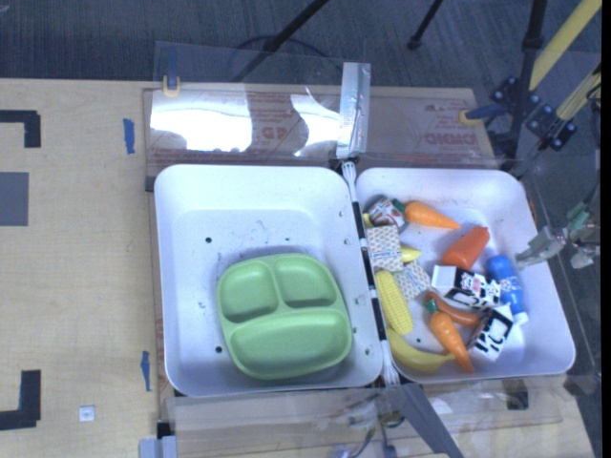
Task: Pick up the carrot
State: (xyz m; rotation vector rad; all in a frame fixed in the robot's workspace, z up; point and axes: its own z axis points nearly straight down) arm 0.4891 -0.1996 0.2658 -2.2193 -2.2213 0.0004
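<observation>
the banana (417, 351) lies at the right bin's (546, 337) near edge, one carrot (449, 337) propped on it and another (431, 217) by the far wall, loosely heaped for picking; the gripper's (573, 241) jaw state i cannot tell.

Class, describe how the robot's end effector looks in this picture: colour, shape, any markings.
The end effector is a small, pale grey, slim piece at the right bin's right rim, with a greenish tinge behind it. It is too blurred to make out markings or cables.
</observation>
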